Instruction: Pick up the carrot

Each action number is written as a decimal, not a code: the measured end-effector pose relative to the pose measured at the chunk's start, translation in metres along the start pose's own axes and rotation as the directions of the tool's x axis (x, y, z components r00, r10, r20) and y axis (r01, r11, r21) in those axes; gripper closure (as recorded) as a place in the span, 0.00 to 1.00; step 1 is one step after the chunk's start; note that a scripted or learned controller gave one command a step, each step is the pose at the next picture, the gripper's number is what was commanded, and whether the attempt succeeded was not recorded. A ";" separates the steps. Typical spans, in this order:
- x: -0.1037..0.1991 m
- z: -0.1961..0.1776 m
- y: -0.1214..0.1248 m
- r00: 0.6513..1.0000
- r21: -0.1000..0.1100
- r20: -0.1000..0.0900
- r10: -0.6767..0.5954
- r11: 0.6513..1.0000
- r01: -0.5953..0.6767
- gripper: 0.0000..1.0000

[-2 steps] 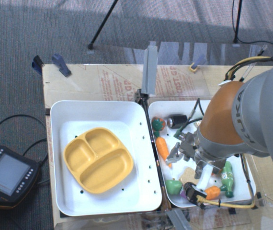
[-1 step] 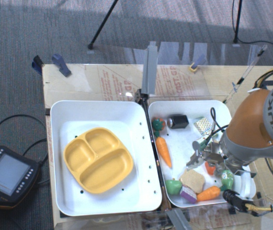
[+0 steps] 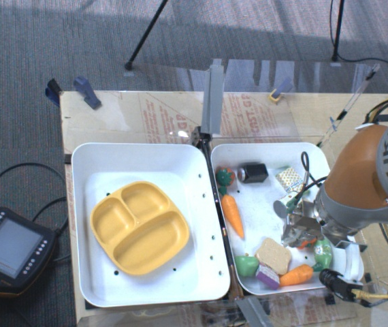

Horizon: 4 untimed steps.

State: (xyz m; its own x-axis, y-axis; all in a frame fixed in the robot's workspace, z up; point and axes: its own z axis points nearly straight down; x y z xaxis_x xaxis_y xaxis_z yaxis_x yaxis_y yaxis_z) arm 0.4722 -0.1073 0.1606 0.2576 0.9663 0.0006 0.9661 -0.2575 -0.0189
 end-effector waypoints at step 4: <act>0.043 -0.080 0.031 0.999 -0.014 0.000 0.036 0.999 -0.036 1.00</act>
